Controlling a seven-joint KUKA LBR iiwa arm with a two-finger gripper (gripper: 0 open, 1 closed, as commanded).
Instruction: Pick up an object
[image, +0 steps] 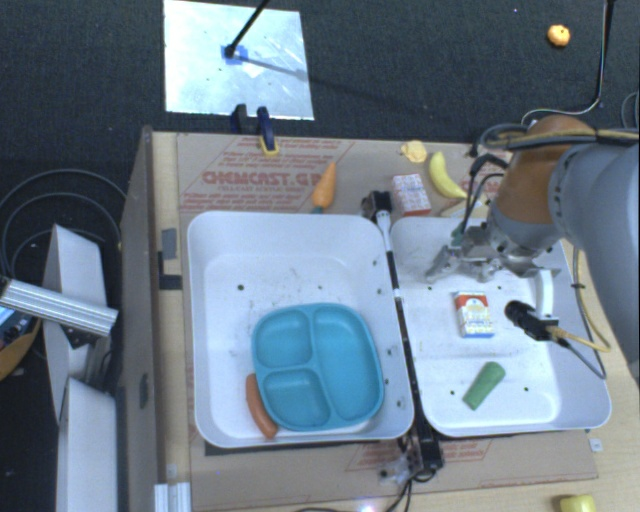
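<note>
Bins of shallow white plastic sit side by side on a bench covered with printed cardboard. The left bin (215, 260) holds a blue plate (318, 366) with three compartments, lying flat toward its near right corner. An orange sausage-shaped piece (260, 405) lies just beside the plate's lower left edge, close to the bin's near wall.

The right bin (430, 350) holds a small box (474, 314) near its middle and a green block (484, 385) nearer the front wall. The two are apart from each other.

The grey arm reaches in from the right, and the gripper (452, 262) hangs over the far left part of the right bin. The small box lies close to it, on the near side and a little to the right. I cannot tell whether they touch. The green block lies well apart from the gripper, further toward the front.

From this angle I cannot tell how wide the gripper stands, and I see nothing clearly caught in it.

The small box is a flat rectangle with its long side running from far to near. It is white with a red band at the far end and a coloured picture with some blue below that. The green block is a short rounded bar, lying tilted.

Behind the bins, on the cardboard, lie a carrot (324, 187), a banana (445, 178) and a pale cube (411, 193).
</note>
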